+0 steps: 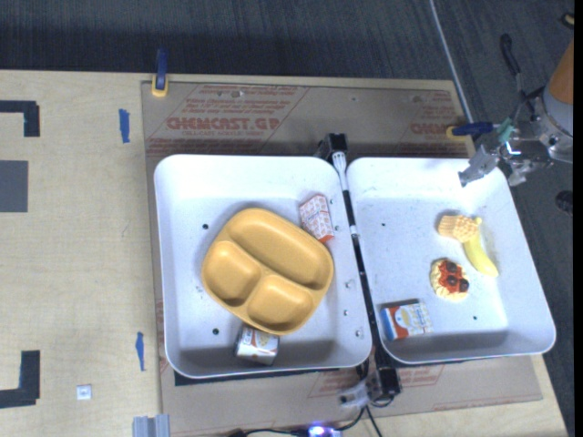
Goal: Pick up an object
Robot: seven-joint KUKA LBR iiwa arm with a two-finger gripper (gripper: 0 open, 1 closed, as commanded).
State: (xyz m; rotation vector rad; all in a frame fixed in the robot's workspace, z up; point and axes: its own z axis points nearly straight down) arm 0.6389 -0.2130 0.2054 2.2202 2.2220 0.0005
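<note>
Hovering above the far right corner of the right bin [519, 335], the gripper [483, 165] carries nothing visible; whether it is parted or closed cannot be told at this size. Judgement: pick not yet begun, approach and grasp both remain. Candidates in the right bin: corn cob [457, 225], banana [480, 254] touching it, pizza slice [450, 279], small carton [406, 319]. Left bin [173, 244] holds a yellow divided tray [266, 269] and two packets. Bins sit on brown board over a pale wood bench [73, 271]; dark floor beyond.
</note>
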